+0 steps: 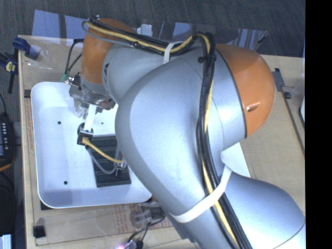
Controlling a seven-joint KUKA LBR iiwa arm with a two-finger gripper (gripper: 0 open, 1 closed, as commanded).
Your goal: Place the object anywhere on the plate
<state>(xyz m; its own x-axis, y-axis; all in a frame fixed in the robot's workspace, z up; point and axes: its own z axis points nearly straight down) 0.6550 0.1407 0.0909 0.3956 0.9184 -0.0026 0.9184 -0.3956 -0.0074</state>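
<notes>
My grey arm with its orange band (96, 51) reaches in from the right and covers most of the bench. Its wrist hangs over the left white bin (52, 154). Below the wrist, the dark block of my gripper (111, 165) sits low over the bin floor near the bin's middle, with a yellow and a grey cable looping along it. The arm hides the right part of this bin and everything to the right of it.
The left bin's bare white floor shows at the left and front, with raised rims around it. A blue-handled tool (23, 46) lies on the wooden bench at the top left. A black device (4, 139) sits at the left edge.
</notes>
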